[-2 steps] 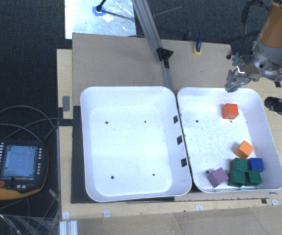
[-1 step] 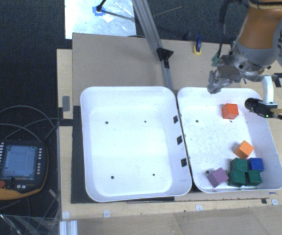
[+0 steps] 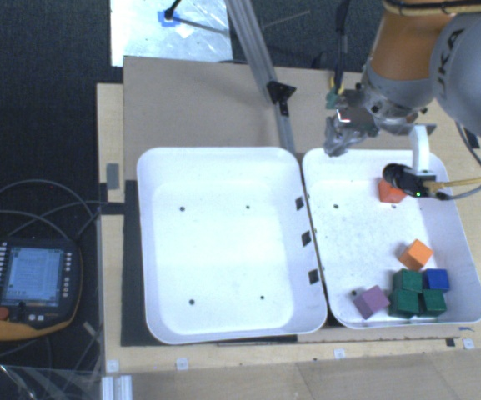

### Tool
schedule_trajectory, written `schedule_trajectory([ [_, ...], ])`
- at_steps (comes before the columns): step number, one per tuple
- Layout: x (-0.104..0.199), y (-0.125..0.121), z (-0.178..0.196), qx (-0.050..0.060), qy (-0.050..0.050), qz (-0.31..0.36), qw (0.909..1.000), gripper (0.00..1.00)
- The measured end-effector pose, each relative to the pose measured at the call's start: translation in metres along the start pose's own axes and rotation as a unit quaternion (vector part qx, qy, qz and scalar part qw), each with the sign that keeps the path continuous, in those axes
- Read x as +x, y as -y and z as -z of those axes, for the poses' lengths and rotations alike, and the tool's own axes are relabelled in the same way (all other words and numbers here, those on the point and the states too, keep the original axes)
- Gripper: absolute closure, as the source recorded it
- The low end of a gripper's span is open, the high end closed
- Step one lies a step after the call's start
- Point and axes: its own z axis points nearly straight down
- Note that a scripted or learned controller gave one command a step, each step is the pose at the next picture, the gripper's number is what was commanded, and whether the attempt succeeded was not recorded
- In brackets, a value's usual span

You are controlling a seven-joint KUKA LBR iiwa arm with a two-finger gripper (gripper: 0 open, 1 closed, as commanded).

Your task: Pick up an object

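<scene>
Two shallow white bins sat side by side on the desk, and every loose thing lay in the right bin (image 3: 461, 248). Most were bunched in its near right corner: a purple block (image 3: 371, 300), green blocks (image 3: 408, 294), a blue block (image 3: 437, 279) and an orange block (image 3: 418, 252), some touching, which would leave little room for fingers to slip between them. A red-orange block (image 3: 390, 192) lay apart near the far wall, just beside a black fitting (image 3: 403, 177) with a green light. The left bin (image 3: 161, 223) showed only small dark specks. The gripper (image 3: 340, 138) hung over the far left corner of the right bin, well apart from the cluster. Whether its jaws were apart or together could not be told, since they blurred against the rim. The pick looked not yet begun; the lone red-orange block seemed the nearest candidate.
</scene>
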Motion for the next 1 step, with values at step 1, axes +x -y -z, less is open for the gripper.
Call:
schedule_trajectory([
  [1,0.0512,0.0151,-0.0059,0.002,0.0,0.0,1.0,1.0],
])
